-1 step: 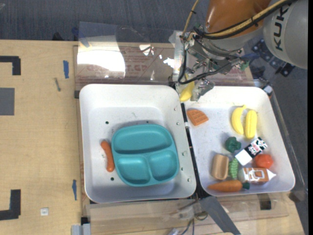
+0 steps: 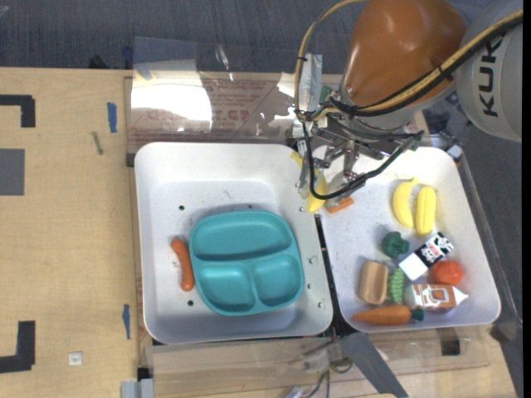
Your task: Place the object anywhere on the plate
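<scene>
A teal plate with three compartments lies in the left bin. My gripper hangs over the divider between the two bins, near the bins' far side, up and to the right of the plate. Just below it I see a small yellow piece and a small orange piece at the inner edge of the right bin. Cables and the wrist hide much of the gripper, and I cannot tell whether either piece is held. An orange sausage-like object lies in the left bin, touching the plate's left edge.
The right bin holds two bananas, a green item, a black-and-white cube, a red tomato, a bread piece, a carrot and a small carton. A clear plastic sheet lies behind the left bin.
</scene>
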{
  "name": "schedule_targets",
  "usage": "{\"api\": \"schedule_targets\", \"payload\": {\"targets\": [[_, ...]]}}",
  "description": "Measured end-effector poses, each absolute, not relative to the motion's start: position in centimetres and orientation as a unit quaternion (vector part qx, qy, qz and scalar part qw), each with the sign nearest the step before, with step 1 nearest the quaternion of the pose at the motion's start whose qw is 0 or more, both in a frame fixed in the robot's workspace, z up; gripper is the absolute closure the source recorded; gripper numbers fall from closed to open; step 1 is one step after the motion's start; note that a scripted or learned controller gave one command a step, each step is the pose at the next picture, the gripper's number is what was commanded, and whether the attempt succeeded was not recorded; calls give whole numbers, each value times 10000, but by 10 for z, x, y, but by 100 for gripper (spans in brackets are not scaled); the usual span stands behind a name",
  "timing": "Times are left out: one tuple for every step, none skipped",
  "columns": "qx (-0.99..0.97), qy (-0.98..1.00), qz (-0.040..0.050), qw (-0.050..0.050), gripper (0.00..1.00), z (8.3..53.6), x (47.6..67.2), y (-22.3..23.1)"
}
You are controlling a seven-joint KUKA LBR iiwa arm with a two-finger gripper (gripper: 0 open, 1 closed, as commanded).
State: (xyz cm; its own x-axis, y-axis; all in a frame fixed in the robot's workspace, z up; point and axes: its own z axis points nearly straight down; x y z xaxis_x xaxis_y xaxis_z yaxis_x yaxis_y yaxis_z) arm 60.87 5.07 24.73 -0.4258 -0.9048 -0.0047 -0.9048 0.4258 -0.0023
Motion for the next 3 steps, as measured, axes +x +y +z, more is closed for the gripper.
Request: {"api": "schedule_targets", "payload": {"targets": [[-8185, 5745, -11, 37, 100, 293, 552, 51], [-8805, 4740, -11, 41, 100, 340, 480, 128], [-9043, 4269, 56, -12, 100, 219, 510, 132]]}}
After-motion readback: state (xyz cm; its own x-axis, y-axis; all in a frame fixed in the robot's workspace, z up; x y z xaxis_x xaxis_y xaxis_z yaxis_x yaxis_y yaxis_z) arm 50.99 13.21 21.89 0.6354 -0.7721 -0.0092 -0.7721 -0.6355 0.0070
